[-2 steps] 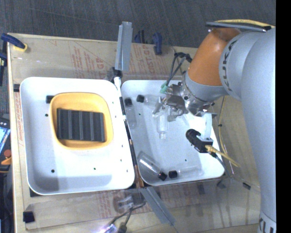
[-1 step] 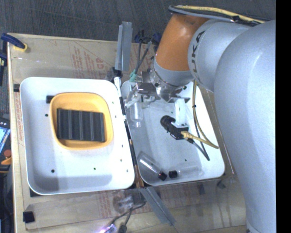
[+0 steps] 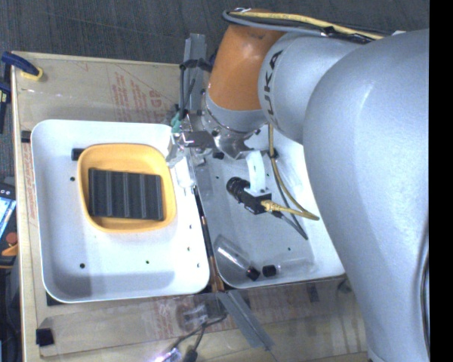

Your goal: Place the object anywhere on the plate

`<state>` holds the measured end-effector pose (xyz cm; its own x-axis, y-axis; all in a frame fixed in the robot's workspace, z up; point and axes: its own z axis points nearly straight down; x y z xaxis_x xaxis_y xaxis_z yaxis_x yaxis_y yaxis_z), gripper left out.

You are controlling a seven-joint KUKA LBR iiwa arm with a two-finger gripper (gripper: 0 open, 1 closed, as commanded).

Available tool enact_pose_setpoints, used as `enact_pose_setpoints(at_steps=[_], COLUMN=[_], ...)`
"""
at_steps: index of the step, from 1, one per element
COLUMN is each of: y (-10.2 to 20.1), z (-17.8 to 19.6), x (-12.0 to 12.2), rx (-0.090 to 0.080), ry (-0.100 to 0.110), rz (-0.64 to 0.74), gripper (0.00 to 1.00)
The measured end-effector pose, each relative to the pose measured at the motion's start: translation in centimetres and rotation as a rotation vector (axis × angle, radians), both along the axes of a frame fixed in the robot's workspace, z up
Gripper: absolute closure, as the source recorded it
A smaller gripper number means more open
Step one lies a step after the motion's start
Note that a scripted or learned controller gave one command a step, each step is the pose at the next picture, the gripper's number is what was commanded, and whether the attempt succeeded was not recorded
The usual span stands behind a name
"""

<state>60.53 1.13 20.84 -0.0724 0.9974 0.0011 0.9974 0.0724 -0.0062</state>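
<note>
- Yellow plate (image 3: 128, 185) with dark ridged centre sits in left bin (image 3: 60, 277).
- Claw (image 3: 183, 148) hangs at the plate's right edge, over the divide between bins; grip state cannot be told.
- Clear object (image 3: 234, 256) lies near right bin's (image 3: 325, 259) front edge.

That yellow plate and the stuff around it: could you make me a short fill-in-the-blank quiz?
1. The yellow plate lies in the ____ bin.
2. The dark block on the plate has ____ raised strips.
3. The band above the arm's wrist is ____.

Missing words: left; four; orange
</note>
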Motion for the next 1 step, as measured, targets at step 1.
enact_pose_setpoints(at_steps=[1], y=[-0.01], z=[0.01], x=[0.01], rx=[0.0], ry=[0.0], rz=[0.0], gripper=[0.0])
